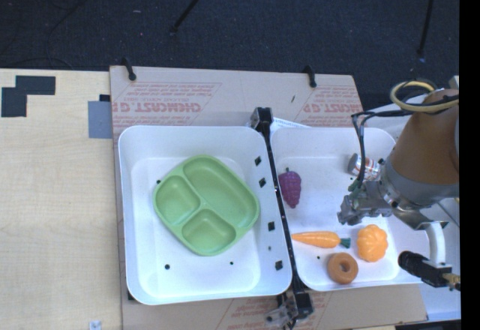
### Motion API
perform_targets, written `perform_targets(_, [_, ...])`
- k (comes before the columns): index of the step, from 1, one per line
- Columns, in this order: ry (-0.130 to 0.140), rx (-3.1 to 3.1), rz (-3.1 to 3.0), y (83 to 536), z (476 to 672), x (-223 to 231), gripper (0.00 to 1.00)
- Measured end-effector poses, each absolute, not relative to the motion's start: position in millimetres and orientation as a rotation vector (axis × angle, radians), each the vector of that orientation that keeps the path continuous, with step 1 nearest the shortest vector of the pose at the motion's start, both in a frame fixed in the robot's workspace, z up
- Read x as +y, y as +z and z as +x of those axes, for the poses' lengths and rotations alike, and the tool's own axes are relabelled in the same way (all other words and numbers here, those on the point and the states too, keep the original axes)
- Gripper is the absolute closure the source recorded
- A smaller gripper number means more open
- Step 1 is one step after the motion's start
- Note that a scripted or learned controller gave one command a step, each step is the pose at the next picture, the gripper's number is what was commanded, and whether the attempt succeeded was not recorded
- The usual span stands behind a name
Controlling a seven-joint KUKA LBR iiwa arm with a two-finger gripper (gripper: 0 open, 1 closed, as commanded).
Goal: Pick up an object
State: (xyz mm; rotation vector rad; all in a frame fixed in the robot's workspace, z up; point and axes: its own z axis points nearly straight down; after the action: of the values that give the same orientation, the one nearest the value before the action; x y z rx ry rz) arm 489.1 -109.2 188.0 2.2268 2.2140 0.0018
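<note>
Near edge of right bin [330, 285]: donut [343, 268], orange gourd [372, 242], carrot [316, 239]. Just beyond, pincer [358, 208] low over the bin floor; spread of it, cannot tell. Objects crowd here; descent may nudge one. Farther, by the divider: grapes [289, 187]. Left bin [127, 171]: green plate [206, 204].

pale green divided plate [206, 205] in the white left bin [142, 163]; purple grapes [289, 187], orange carrot [316, 239], orange pumpkin [372, 243], brown doughnut [343, 269] right.
</note>
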Motion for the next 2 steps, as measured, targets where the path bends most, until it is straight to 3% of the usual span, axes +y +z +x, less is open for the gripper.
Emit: perform_targets(2, [0.001,2.221,2.22,286,495.1,-104,1.0])
